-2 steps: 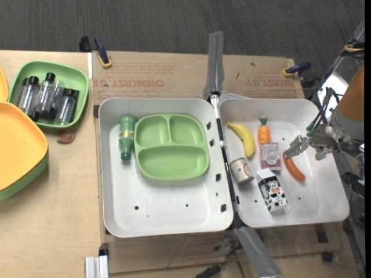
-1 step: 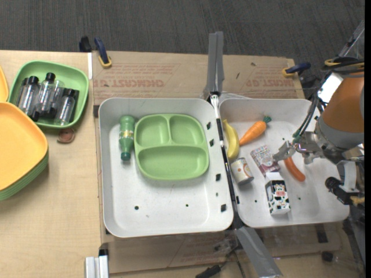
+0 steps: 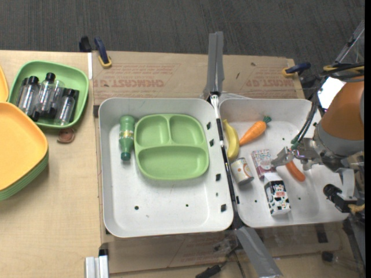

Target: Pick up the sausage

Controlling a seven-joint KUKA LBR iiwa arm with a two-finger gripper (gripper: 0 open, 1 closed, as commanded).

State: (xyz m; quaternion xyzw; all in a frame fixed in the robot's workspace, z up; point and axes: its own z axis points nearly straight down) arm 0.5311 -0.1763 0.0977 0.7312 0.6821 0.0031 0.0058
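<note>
The bench (image 3: 58, 213) carries two white bins side by side. The left bin (image 3: 162, 213) holds a green divided plate (image 3: 171, 146) with a green bottle (image 3: 126, 136) lying just beside its left edge. The right bin (image 3: 255, 213) holds a banana (image 3: 232, 141) against its left wall, a carrot (image 3: 253, 131) near the top, a small can (image 3: 242, 171), a pinkish packet (image 3: 262, 158) and a milk carton (image 3: 277, 197).

The grey arm (image 3: 342, 126) reaches in from the right over this bin. The sausage (image 3: 295, 171), a short orange-red piece, lies tilted in the right half of the bin, right of the packet and above the carton. The gripper (image 3: 293, 157) sits directly over the sausage's upper end, its fingers slightly parted, one reaching left toward the packet. Whether they actually clasp the sausage cannot be told.
</note>
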